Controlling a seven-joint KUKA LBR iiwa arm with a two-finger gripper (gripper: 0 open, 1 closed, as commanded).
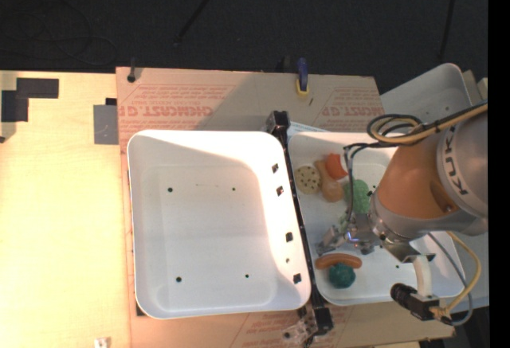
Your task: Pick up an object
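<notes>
1. I saw the gripper (344,236) low in the right bin (362,297); how wide it stood, I couldn't tell.
2. Orange disc (338,262) and teal ball (343,276) lay just near of it, touching.
3. I judged that crowding risked a nudge, not a grasp.

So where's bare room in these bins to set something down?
The left bin floor is bare from wall to wall. The right bin is crowded: cookie, green ball, teal ball and the gripper sit close together.
</notes>
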